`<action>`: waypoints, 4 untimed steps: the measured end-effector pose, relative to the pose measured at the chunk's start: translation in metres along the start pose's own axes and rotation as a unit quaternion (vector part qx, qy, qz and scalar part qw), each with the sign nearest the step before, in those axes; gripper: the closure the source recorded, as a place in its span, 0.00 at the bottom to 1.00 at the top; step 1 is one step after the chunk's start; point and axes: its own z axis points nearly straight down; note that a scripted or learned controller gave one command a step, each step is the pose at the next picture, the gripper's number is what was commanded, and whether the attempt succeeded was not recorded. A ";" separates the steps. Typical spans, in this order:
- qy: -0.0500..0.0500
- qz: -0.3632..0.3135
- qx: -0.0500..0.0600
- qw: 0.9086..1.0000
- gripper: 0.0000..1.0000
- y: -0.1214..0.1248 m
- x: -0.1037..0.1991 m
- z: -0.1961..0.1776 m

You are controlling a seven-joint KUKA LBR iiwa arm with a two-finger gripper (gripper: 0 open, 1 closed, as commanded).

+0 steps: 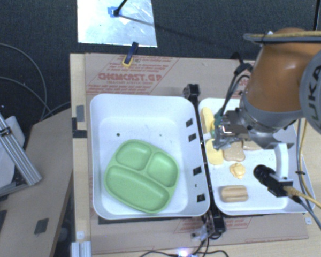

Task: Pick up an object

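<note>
Nearest, a tan block [234, 194] is lying crosswise, just near-right of the gripper [222, 141]; finger state unclear.

Green tray [142, 176] in left bin [144, 103]; gripper [220, 138] over right bin's foods.

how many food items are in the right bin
At least 4 show in the right bin: a yellow piece at its left wall, a tan slice mid-bin, a small yellow piece below it, and a tan roll nearest the front. The arm may hide others.
</note>
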 end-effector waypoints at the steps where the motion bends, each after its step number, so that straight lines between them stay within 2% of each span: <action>1: 0.001 -0.004 0.000 1.000 1.00 -0.007 0.064 0.124; 2: 0.002 -0.002 -0.015 1.000 1.00 0.038 0.054 -0.024; 3: 0.003 -0.007 -0.008 1.000 1.00 -0.005 0.146 -0.071; 4: 0.001 -0.005 -0.007 1.000 1.00 -0.003 0.140 -0.079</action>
